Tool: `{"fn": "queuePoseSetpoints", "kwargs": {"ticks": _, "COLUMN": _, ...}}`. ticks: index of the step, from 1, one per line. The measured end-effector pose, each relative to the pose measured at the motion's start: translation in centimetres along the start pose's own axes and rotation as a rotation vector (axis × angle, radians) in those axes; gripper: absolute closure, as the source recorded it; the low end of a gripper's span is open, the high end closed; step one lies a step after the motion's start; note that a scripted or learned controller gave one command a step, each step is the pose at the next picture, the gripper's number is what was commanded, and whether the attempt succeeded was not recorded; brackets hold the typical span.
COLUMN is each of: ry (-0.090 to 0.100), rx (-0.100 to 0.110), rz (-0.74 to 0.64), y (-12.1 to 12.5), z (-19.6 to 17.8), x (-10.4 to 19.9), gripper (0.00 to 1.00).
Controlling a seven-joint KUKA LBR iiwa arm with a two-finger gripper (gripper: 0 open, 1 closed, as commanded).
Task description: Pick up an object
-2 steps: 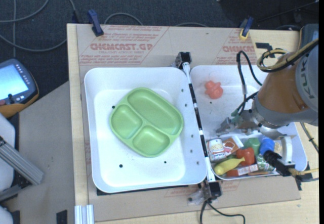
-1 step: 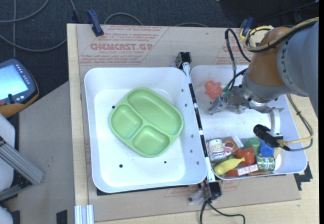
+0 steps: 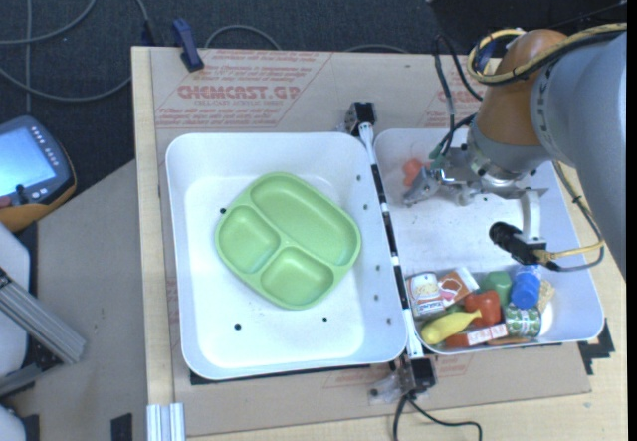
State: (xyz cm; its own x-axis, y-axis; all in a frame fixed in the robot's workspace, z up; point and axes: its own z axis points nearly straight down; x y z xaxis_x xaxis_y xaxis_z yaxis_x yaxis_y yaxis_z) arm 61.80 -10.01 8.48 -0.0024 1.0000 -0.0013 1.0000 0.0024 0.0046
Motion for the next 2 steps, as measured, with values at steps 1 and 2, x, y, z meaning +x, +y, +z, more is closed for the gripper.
{"fn": "queuePoseSetpoints", "kwargs": {"ticks": 1, "ry": 0.0, "rx": 0.0, "rz": 0.0, "y": 5.0, "z": 0.0, "x": 0.1, "gripper": 0.0}}
{"fn": "queuePoseSetpoints", "kwargs": {"ticks": 2, "ry": -0.001, "rx": -0.002, "rz": 0.0, "y": 5.0, "z": -1.2, "x": 0.1, "gripper": 1.0}}
